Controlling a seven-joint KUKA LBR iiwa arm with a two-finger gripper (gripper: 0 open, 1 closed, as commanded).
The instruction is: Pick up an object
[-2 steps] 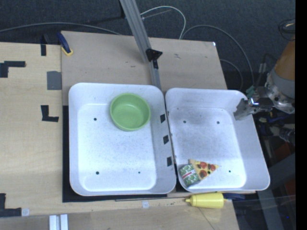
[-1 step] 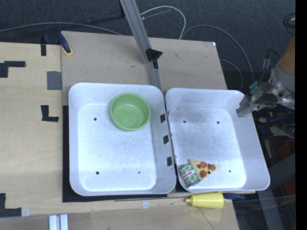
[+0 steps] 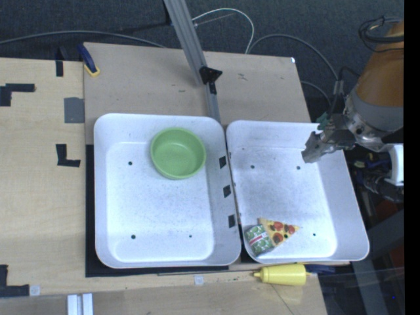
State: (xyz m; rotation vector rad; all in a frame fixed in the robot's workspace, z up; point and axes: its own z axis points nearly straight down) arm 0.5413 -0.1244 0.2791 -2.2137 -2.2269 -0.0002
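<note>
A green bowl (image 3: 177, 153) sits upright in the upper middle of the left bin (image 3: 118, 195). In the right bin (image 3: 328, 195), a pizza-slice toy (image 3: 281, 230) lies near the front left corner, touching a small green printed packet (image 3: 258, 239). My gripper (image 3: 313, 151) hangs over the upper right part of the right bin, well away from the pizza slice and packet. Nothing shows between its dark fingers, and their spacing is too blurred to read.
A yellow mustard bottle (image 3: 283, 275) lies on the bench just outside the right bin's front edge. A grey pole (image 3: 187, 31) slants down to the ridge between the bins. Cables trail across the bench behind the right bin.
</note>
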